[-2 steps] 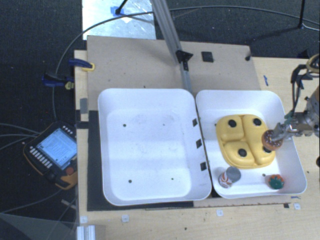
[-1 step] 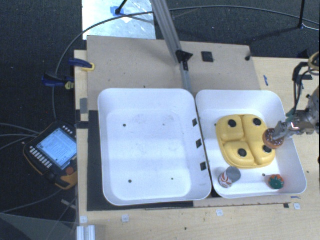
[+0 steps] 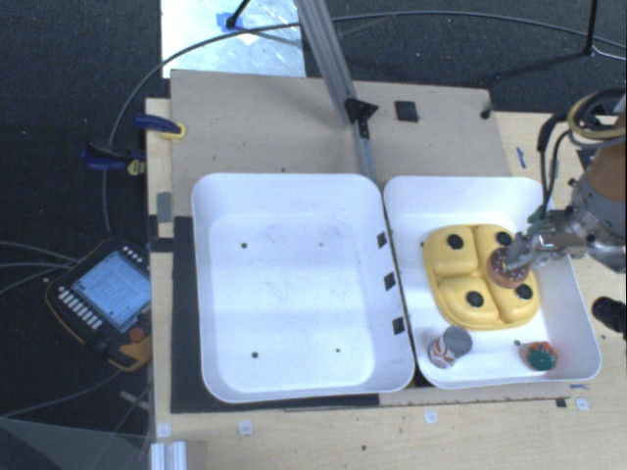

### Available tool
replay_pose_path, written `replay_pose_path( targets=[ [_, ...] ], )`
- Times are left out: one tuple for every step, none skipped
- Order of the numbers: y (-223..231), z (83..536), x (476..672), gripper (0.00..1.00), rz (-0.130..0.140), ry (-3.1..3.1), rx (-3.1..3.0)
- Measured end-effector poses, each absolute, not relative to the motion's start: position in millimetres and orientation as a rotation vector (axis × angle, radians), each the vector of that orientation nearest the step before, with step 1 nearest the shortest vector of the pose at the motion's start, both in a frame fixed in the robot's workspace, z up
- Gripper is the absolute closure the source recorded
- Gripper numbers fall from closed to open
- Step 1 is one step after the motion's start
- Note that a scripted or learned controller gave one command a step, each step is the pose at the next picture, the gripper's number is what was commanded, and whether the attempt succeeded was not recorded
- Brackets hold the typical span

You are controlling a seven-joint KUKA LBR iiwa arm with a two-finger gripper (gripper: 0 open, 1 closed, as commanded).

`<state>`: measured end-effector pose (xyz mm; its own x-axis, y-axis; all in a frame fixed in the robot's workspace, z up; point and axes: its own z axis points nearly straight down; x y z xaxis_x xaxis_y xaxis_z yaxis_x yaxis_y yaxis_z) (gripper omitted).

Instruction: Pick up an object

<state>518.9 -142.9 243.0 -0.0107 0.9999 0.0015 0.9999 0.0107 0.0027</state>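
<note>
**A:** Start with the camera view. Where is the arm?

**B:** It comes in from the right edge of the frame, about mid-height. The gripper [image 3: 516, 256] is down inside the right bin [image 3: 407, 213], over the right half of a yellow moulded object [image 3: 480, 277] that has four rounded lobes with dark spots on them.

**A:** Is the pincer spread or pressed together?

**B:** I cannot tell. Its tip is a small blur of grey metal, and whether anything sits between its ends is not clear either. Just under it there is a small round reddish-brown object [image 3: 508, 267] lying on top of the yellow piece.

**A:** So where are the things it could pick up?

**B:** All in the right bin. The yellow piece takes up the centre. Below it, near the bin's lower left corner, lies a small grey and white object with a red patch [image 3: 449, 346]. Near the lower right corner sits a small green and orange object [image 3: 540, 356], well apart from the grey one.

**A:** And the other bin?

**B:** The left bin [image 3: 211, 262] sits just beside the right one, their rims touching along the middle of the frame. Both stand on a tan board [image 3: 265, 116].

**A:** Anything off the bench?

**B:** A handheld control pendant with a lit blue screen [image 3: 106, 297] lies on the dark floor at the lower left. A grey pole [image 3: 328, 47] slants down from the top centre toward the bins.
</note>
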Motion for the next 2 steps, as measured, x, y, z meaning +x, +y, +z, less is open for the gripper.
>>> replay_pose_path(
  targets=[
    [-84.8,231.3,521.4,1.00,0.004,2.233,2.209],
    [-36.8,222.2,522.9,1.00,0.004,2.233,2.211]
  ],
)
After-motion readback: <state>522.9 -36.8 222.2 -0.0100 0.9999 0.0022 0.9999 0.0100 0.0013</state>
